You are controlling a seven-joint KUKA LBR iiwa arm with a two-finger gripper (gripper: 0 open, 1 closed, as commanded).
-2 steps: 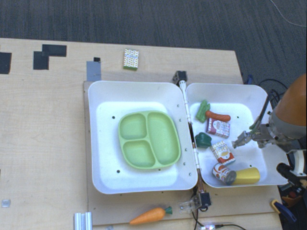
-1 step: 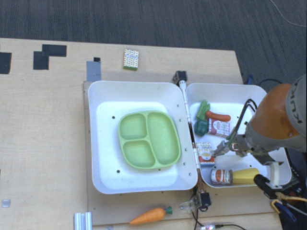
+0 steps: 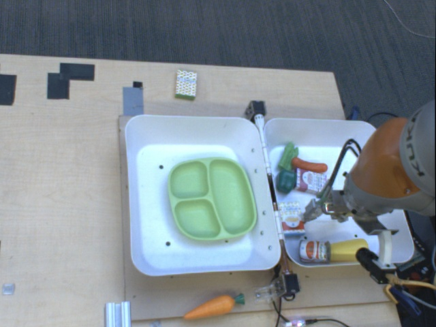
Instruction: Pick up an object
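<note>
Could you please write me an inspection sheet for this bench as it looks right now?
Surface: pale wooden bench with dark tape patches at its far left; two white bins side by side.
Job's things: right bin holds a green toy, an orange-red sausage-shaped piece, a small packet, and a yellow bottle lying on its side.
Clutter: green divided tray in the left bin; toy carrot on the bench's near edge; small patterned box beyond the bins.
Grippers: gripper low over the right bin; finger state unclear.
Cables: black cable looping by the wrist; wires at the bench's near edge.
Surroundings: dark carpet beyond the bench.
</note>
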